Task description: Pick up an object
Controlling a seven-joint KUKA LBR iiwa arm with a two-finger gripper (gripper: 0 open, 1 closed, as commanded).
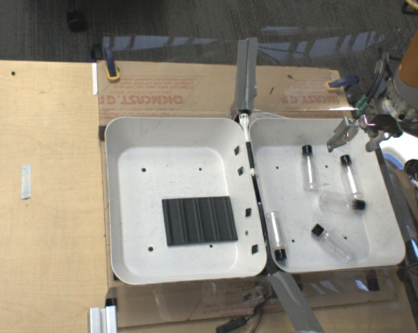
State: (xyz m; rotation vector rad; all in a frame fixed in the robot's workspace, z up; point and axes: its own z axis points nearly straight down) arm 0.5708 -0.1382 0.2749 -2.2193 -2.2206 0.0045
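2 white bins are seen side by side on the bench (42, 130). In the left bin (126, 144) a dark ribbed pad (198, 220) lies flat, right of centre and toward the near wall.

In the right bin (278, 137) 4 clear vials with black caps are spread out. Vial 1 (310, 168) lies in the far middle of the bin, its cap at the far end. Vial 2 (351, 182) lies just to its right, nearly parallel, with a cap at each visible end; the 2 are near each other but apart. Vial 3 (274, 234) lies along the bin's left wall, close to the divider, its cap toward the near edge. Vial 4 (332, 243) lies tilted near the bin's near right corner, its cap at the upper-left end, well apart from vial 3.

The gripper (358, 134) is seen at the far right edge of the right bin, above the rim, with the grey arm (403, 92) and its orange band entering from the right. Its 2 fingers are spread apart, 1 slanting toward the bin's interior, and nothing is seen between them. It is nearest to vial 2, but no vial is touched.

A small pale strip (26, 182) lies on the bench well left of the bins.
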